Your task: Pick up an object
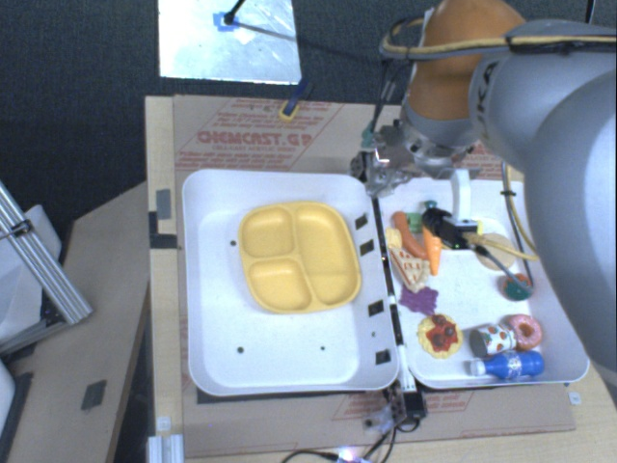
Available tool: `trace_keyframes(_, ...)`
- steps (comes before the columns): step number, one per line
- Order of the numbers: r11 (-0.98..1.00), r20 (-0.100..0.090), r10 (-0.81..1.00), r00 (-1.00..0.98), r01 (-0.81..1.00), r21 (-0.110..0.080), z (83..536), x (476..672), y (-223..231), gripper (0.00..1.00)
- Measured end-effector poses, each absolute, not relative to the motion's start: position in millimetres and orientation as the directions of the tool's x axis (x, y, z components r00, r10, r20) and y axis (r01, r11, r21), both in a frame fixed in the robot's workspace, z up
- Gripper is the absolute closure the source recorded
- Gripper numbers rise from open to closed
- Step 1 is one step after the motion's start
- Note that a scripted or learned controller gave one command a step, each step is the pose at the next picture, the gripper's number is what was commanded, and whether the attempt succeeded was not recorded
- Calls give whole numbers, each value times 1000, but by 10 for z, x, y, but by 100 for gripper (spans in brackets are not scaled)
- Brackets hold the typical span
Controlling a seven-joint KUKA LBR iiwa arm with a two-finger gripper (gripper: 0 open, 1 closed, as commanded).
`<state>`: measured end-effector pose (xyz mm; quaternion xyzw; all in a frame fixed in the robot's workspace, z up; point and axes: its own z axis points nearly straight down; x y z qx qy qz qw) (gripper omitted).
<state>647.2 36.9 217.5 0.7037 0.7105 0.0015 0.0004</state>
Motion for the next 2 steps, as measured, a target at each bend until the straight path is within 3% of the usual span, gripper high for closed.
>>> trace_keyframes(2,3,1,1000,-3,1000,3,2341,6462,293,100)
